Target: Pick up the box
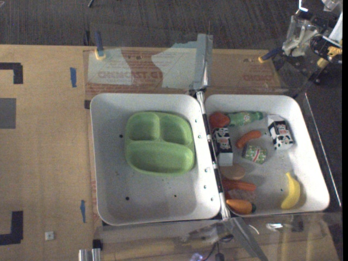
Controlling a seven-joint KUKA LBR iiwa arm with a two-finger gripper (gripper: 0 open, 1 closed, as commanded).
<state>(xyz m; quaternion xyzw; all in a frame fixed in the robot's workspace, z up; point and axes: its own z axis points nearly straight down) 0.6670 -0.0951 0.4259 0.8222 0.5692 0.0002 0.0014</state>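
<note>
Two small white boxes with black cow print lie in the right bin (312, 145). One box (280, 133) rests near the bin's far right. The other box (222, 143) lies against the divider wall on the left side. A small green packet (254, 154) sits between them. My gripper (300, 34) hangs at the top right, beyond the bin's far corner, well apart from both boxes and touching nothing in the bin.
The right bin also holds a green bottle (244, 117), a red item (218, 119), an orange sausage (249, 138), a tan disc (234, 173), a banana (292, 192) and orange food pieces (240, 205). A green divided plate (160, 143) lies in the left bin (109, 189).
</note>
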